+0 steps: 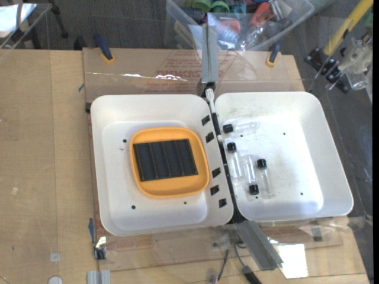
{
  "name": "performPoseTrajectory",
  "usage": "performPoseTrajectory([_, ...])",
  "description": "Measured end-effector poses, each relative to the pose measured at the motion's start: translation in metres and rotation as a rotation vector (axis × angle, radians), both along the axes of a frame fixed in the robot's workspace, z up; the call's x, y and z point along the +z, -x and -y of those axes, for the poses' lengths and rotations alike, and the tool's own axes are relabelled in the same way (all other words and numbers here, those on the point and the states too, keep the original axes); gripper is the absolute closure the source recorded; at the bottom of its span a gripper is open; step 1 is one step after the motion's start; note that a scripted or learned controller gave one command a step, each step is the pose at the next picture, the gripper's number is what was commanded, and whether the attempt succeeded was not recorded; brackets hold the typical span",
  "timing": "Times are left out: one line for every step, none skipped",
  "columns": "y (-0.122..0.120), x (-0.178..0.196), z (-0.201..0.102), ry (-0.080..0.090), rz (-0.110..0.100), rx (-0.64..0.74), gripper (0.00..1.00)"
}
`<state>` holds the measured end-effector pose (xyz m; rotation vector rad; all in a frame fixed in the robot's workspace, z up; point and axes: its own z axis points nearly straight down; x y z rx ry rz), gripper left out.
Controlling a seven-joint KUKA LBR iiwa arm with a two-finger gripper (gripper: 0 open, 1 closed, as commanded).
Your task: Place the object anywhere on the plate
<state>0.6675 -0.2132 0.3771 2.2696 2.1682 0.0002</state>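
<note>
You've picked nothing yet, so bring the gripper, its grip unreadable, to a vial below-left of it, with the plate further left.

An orange plate, squarish with a black ribbed centre, was seen flat in the left bin. Four clear vials with black caps were found lying scattered in the right bin's left part.

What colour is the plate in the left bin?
Orange, with a black ribbed middle. The plate shows clearly in the camera view.
</note>
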Motion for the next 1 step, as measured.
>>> performPoseTrajectory([-0.0004, 0.0589, 0.0047, 0.001, 0.001, 0.025, 1.00])
